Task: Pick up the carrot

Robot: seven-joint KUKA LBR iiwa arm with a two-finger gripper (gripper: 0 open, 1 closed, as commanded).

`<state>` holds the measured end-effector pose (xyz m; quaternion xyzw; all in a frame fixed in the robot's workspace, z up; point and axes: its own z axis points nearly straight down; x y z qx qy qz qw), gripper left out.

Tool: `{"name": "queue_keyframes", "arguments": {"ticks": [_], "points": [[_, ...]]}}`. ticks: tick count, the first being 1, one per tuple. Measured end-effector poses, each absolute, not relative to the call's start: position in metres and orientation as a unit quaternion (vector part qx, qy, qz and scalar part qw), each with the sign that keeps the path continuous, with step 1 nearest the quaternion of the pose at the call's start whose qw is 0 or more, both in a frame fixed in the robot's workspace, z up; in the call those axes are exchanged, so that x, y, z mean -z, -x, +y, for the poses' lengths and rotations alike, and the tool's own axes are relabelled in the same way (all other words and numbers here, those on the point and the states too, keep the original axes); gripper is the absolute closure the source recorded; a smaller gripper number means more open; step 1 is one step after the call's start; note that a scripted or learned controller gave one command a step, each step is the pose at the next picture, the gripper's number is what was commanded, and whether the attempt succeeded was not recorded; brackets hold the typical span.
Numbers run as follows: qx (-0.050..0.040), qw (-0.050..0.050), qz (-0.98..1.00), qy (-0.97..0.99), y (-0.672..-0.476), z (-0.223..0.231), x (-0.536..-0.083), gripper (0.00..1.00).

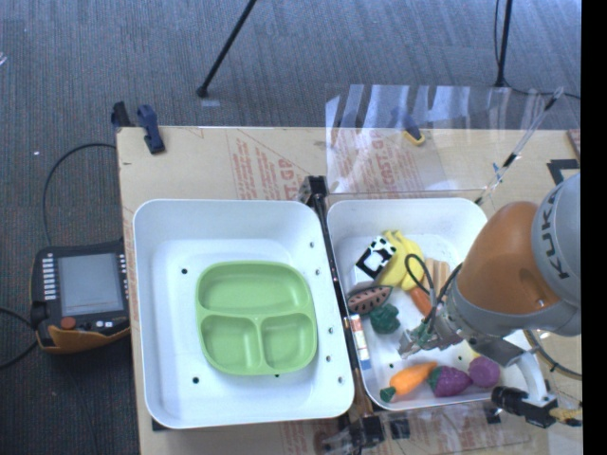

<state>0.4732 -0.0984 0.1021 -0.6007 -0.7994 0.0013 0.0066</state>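
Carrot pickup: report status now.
Gripper low in right bin, just above the carrot; fingers unclear. Carrot lies at bin's front edge, not held. Purple toy touching its right end.

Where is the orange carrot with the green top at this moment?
The orange carrot with the green top lies near the front edge of the right white bin, just left of the purple toy vegetable, below the gripper.

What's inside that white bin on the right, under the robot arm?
The right bin holds toy food: a carrot near the front, purple grapes, a yellow banana, a dark green piece and a brown one. The arm covers the bin's right side.
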Motion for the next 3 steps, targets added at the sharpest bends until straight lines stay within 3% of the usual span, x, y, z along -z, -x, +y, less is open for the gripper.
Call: {"name": "queue_keyframes", "arguments": {"ticks": [1,2,3], "points": [[-0.0014,0.007,-0.799,0.602,-0.473,-0.098,-0.102,0.00],[0.0002,0.003,-0.916,0.402,-0.475,-0.086,-0.086,0.00],[0.0010,0.004,-0.914,0.406,-0.475,-0.086,-0.095,1.00]]}}
